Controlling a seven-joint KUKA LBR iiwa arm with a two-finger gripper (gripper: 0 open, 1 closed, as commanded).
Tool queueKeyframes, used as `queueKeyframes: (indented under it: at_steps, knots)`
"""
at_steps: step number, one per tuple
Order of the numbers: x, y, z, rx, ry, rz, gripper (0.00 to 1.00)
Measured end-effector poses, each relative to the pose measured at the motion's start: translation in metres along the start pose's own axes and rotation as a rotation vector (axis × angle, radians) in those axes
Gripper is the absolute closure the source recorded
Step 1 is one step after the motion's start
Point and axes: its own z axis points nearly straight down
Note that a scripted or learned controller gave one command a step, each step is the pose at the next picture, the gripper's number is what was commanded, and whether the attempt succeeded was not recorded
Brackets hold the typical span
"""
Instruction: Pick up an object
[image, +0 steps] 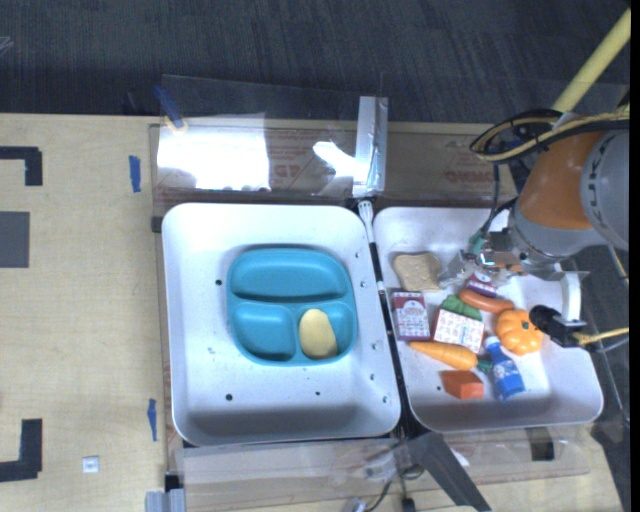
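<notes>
The right bin (580, 395) holds several toy foods. A tan bread slice (417, 268) lies at its back left, with a dark red box (410, 313) and a patterned box (459, 327) in front of it. An orange carrot (447, 353), a red block (462, 384) and a blue can (506, 374) lie toward the front. An orange pumpkin (519, 332) and a red sausage (484, 298) sit on the right. My gripper (484, 256) hangs low over the bin's back, just right of the bread and just above the sausage. Nothing is visibly held in it.
The left bin (195, 390) carries a blue divided tray (262, 300) with a yellow oval fruit (318, 332) in its front right compartment. A clear plastic wall (260, 150) and a metal post (370, 145) stand behind the bins. Cables (515, 135) loop above the arm.
</notes>
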Motion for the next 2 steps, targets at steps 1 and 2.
queueKeyframes:
  at_steps: [1, 2]
  knots:
    - [-0.004, 0.002, -0.011, -0.005, -0.006, 0.004, 1.0]
    - [-0.059, 0.031, 0.01, 0.02, 0.003, 0.049, 1.0]
